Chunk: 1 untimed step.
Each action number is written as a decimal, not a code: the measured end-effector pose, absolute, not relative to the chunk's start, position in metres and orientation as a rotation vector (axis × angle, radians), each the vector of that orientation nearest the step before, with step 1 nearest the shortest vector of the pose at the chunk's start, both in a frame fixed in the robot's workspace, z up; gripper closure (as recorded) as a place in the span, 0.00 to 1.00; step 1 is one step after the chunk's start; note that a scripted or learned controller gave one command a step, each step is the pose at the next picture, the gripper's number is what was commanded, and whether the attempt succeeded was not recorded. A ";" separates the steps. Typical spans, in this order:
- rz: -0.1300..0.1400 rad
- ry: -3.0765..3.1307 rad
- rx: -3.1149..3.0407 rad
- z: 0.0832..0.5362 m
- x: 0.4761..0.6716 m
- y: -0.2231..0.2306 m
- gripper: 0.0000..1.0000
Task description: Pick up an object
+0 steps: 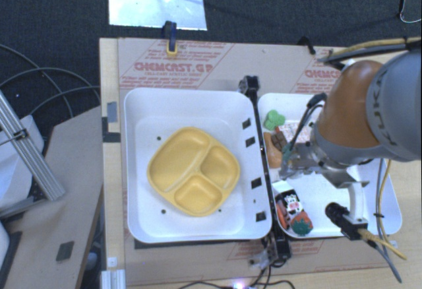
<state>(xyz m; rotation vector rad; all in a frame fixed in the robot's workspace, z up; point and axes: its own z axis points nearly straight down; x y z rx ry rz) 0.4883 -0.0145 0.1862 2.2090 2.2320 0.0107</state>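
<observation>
I have the arm low over the right bin (pixel 394 215), the gripper (pixel 288 167) near its left wall among a clutter of small objects (pixel 277 130); I cannot tell its state from here. I judge this the reach-down step. Next it needs to settle on one piece and close cleanly. The yellow tray (pixel 192 170) lies in the left bin (pixel 142 109).

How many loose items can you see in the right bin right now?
4 visible: a green piece at the top left, a brown block below it, a black-and-white toy and an orange-green toy near the bottom. The arm may hide more.
</observation>
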 end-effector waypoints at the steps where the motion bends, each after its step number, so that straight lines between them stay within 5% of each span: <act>1: 0.006 2.236 2.210 0.184 0.487 0.062 1.00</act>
